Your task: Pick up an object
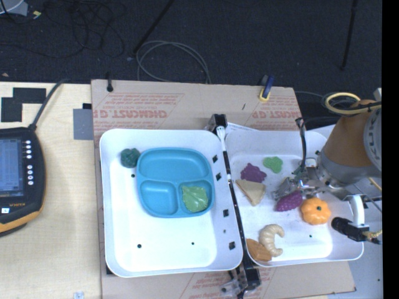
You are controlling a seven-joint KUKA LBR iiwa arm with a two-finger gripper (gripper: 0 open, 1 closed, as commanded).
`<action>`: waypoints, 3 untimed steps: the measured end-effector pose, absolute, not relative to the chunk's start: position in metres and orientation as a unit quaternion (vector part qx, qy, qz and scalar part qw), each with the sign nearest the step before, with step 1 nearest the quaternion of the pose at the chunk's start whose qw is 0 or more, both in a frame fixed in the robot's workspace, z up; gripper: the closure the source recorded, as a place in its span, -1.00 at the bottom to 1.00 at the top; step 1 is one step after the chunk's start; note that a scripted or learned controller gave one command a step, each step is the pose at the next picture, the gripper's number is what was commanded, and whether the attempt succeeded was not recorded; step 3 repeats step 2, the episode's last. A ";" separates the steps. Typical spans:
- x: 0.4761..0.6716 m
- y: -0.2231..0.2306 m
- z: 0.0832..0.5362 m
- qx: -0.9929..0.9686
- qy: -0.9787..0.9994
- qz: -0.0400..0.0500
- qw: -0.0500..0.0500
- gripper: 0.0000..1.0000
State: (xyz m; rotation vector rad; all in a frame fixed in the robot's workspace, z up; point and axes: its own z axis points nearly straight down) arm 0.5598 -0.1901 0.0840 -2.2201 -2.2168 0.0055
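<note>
I am watching the arm (349, 148) reaching in from the right, low over the right bin (293, 253), with the gripper (298, 184) hanging just above the purple grape bunch (288, 201). The metal fingers are blurring into the grapes at this slant, so I cannot tell whether the jaws are spread, pressed together or pinching anything. I am not counting this as a grasp.

The grapes look like the target. They are lying on the bin floor, touching or nearly touching the fingertips, with the orange pumpkin (316, 211) just beside them on the right. That crowding is probably why the wrist is coming in tilted from the right side rather than straight down. The yellow wedge (252, 192) is sitting near on the left, a darker purple piece (252, 172) and a small green piece (272, 164) are lying beyond it, and the croissant (268, 240) is resting well apart by the near wall.

The left bin (118, 242) is holding a blue divided tray (163, 167) with a pale green lump (196, 198) in one compartment and a dark green ball (129, 157) outside the tray, beside its corner.

I am judging the pick as not yet done, and a closing move here risks nudging the pumpkin.
</note>
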 end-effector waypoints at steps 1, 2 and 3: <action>0.560 -0.191 0.098 -0.710 -0.704 0.000 0.001 1.00; 0.568 -0.110 0.166 -0.705 -0.710 -0.003 0.000 1.00; 0.568 -0.110 0.166 -0.705 -0.710 -0.003 0.000 1.00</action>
